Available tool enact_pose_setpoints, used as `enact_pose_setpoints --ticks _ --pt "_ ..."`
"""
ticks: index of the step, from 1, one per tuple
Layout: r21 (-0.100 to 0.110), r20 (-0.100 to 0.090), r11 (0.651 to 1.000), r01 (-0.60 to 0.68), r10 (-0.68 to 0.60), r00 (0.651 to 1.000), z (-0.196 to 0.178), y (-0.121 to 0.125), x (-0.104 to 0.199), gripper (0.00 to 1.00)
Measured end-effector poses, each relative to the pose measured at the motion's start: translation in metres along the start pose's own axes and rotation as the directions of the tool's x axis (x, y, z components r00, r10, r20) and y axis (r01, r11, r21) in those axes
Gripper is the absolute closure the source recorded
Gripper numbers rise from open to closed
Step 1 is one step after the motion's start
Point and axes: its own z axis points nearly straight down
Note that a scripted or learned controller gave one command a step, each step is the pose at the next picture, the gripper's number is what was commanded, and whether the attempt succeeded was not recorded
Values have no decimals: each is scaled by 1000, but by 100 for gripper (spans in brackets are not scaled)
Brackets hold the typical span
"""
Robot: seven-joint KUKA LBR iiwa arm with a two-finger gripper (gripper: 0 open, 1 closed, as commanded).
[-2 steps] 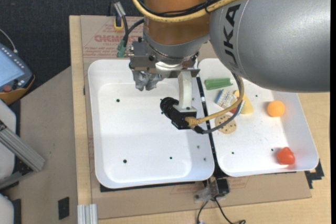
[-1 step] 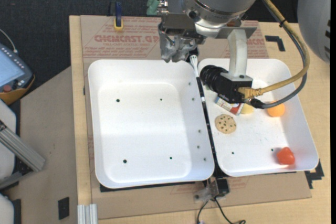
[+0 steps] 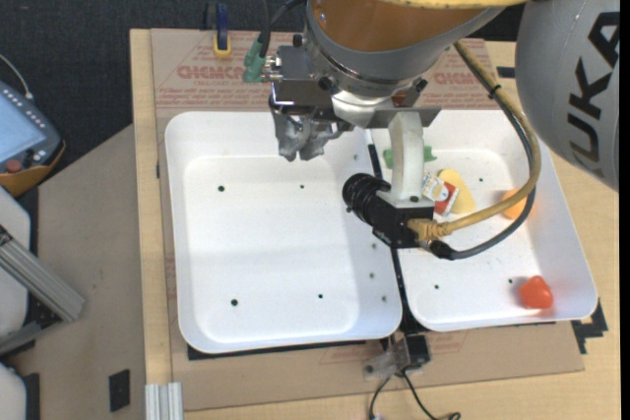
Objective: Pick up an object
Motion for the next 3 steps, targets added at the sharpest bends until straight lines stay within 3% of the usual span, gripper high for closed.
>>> enact_pose_setpoints --ticks 1,2,3 --pt "10 6 1000 -5 5 1000 141 6 -2 100" --pt "-1 0 1000 -5 5 1000 133 2 -13 100" --pt "-4 0 1000 -10 10 1000 117 2 -78 100"
